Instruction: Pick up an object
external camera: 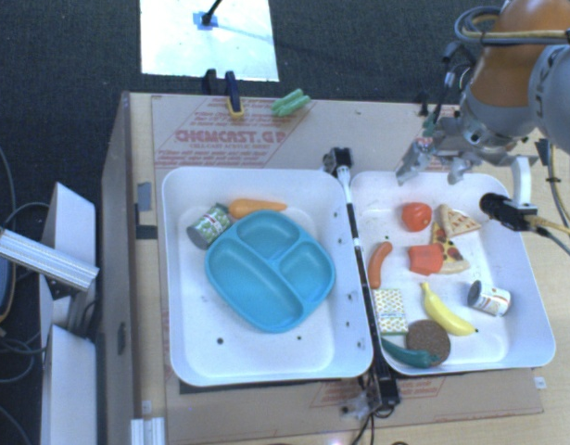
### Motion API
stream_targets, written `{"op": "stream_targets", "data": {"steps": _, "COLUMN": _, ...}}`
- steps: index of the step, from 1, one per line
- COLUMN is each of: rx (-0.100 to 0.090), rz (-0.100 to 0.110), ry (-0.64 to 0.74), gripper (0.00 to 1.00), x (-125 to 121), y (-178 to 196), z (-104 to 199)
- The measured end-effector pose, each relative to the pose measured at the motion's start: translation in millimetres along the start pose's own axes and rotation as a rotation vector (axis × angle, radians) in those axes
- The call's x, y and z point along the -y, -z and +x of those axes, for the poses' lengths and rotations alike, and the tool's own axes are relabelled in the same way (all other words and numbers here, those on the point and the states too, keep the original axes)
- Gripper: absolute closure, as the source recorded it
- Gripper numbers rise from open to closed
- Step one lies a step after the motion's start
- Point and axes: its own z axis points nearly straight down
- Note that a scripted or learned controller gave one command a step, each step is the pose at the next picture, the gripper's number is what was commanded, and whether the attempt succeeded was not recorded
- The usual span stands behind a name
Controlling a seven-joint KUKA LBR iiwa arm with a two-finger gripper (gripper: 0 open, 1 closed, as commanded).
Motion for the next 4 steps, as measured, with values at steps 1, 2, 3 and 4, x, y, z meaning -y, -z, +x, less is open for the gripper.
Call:
{"op": "stream_targets", "data": {"steps": 1, "rx": 0.0, "rz": -0.002, "ry": 0.0, "gripper": 0.0, "x": 10, "y": -113, "z": -5}}
{"op": "stream_targets", "data": {"steps": 2, "rx": -0.001, "rz": 0.002, "ry": -0.002, "gripper": 0.0, "x": 63, "y": -137, "z": 4}}
{"op": "stream_targets", "data": {"steps": 3, "rx": 0.001, "rz": -0.001, "ry": 0.0, "gripper": 0.0, "x": 7, "y": -136, "z": -12}}
{"op": "stream_targets", "data": {"steps": 4, "rx": -0.001, "rz": 0.0, "ry": 0.002, "gripper": 1.0, "x": 7, "y": -126, "z": -12}}
